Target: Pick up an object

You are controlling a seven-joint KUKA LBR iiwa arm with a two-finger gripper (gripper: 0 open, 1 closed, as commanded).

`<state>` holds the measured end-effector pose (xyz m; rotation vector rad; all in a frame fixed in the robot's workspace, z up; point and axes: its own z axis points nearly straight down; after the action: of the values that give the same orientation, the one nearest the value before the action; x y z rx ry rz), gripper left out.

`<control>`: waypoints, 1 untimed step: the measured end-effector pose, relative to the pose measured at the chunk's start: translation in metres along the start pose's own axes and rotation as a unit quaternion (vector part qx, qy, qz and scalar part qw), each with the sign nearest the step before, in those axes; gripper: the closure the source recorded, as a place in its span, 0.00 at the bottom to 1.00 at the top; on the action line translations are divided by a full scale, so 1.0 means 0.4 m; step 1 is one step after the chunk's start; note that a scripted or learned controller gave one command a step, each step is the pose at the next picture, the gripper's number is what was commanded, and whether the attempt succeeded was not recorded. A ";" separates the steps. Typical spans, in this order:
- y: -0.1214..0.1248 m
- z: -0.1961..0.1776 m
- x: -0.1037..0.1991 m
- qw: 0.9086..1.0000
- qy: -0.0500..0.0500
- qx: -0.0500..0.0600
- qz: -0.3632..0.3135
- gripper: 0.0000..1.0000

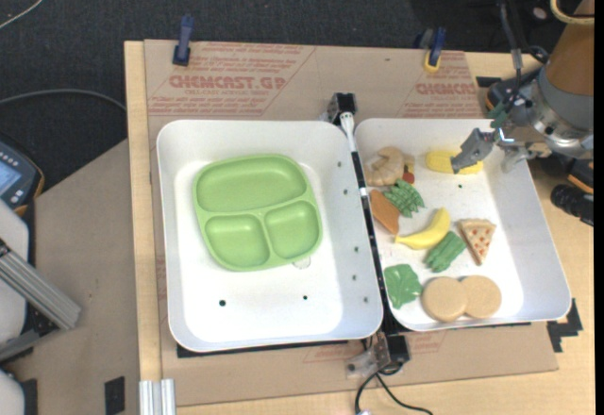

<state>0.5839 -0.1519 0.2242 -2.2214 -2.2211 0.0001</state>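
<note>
Nearest the camera in the right bin [545, 257] lie two round tan cookies [461, 298] touching each other, with a green leafy piece [401, 284] just beside them. Further back sit a pizza wedge [478, 240], a green pickle-like piece [444, 251], a banana [425, 231], an orange carrot with green top [392, 206] and a tan lumpy piece [388, 165]. The left bin [184, 257] holds a green divided plate [257, 209]. At the far side of the right bin, the gripper [468, 155] sits at the yellow piece [441, 161], tip on or just over its right end; cannot tell how far the jaws are open or whether anything is held. Judgement: yellow piece looks like light, rigid, smooth plastic toy food, likely slippery; grip across its narrow middle.
</note>
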 end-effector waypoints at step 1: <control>-0.025 -0.320 0.110 1.000 -0.001 -0.008 -0.003 0.00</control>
<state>0.5738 -0.1080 0.3520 -2.2232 -2.2366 -0.0156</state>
